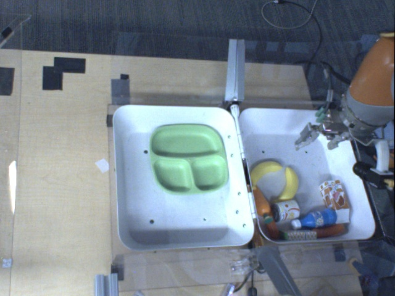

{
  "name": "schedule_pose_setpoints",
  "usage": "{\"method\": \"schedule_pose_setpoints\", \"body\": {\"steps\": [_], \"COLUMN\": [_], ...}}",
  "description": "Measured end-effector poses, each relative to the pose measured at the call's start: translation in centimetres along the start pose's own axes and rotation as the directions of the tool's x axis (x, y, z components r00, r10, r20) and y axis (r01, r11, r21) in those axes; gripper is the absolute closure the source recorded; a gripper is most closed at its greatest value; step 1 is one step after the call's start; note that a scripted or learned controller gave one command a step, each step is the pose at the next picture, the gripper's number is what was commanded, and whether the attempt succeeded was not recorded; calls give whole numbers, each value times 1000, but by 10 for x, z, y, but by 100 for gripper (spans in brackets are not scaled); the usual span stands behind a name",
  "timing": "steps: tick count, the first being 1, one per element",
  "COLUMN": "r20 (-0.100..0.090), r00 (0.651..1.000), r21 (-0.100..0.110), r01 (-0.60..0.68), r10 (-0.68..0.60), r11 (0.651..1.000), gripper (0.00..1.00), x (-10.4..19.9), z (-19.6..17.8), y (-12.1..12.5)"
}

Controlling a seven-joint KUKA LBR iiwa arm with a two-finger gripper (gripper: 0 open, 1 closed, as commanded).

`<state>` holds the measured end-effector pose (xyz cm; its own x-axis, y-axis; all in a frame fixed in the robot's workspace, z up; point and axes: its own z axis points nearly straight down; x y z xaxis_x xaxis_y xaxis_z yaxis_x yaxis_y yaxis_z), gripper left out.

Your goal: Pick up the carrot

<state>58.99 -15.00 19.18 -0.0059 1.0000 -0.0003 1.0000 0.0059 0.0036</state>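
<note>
"What lies beyond my bench [62, 184]?"

"Dark blue-grey carpet [154, 11] along the top, with a thin cable [290, 11] looped on it."

"And the bench?"

"Pale wood, black squares [62, 71] at its left, a metal rail [234, 66] standing at the middle."

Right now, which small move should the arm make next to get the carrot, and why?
Probably bring the gripper toward the near-left corner of the right bin, until it is above the carrot. The gripper hangs near the bin's far right side with nothing between its fingers, while the carrot lies against the left wall, beside the yellow ball and the small can.
</note>
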Motion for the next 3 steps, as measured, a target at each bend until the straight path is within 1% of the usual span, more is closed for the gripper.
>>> {"method": "schedule_pose_setpoints", "body": {"steps": [1,2,3], "r20": [0,2,4], "r00": [1000,998,998], "r21": [-6,-5,-11], "r01": [4,60,68], "r10": [-4,-60,-68], "r11": [1000,998,998], "gripper": [100,100,100], "x": [1,51,52], "z": [-12,-183,-194], "y": [2,-5,-4]}}
